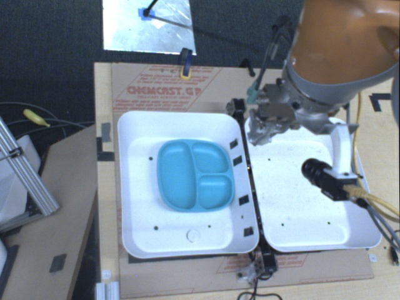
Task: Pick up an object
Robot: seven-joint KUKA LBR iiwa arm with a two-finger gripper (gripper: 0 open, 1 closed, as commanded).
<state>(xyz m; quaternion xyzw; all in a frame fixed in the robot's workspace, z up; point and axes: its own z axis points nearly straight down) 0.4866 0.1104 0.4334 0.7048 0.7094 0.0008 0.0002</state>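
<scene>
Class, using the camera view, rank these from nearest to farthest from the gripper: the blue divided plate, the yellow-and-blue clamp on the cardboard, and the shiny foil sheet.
Measured from the gripper, at the top of the divider between the bins:
1. Blue divided plate, in the left bin, lower left of the gripper.
2. Yellow-and-blue clamp, on the cardboard's top edge, upper left.
3. Shiny foil sheet, beyond the cardboard at the top left.

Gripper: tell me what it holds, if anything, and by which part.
It cannot be told. The gripper sits over the right bin's far left corner, and no object shows between its fingers. The blue divided plate lies in the left bin, untouched.
</scene>
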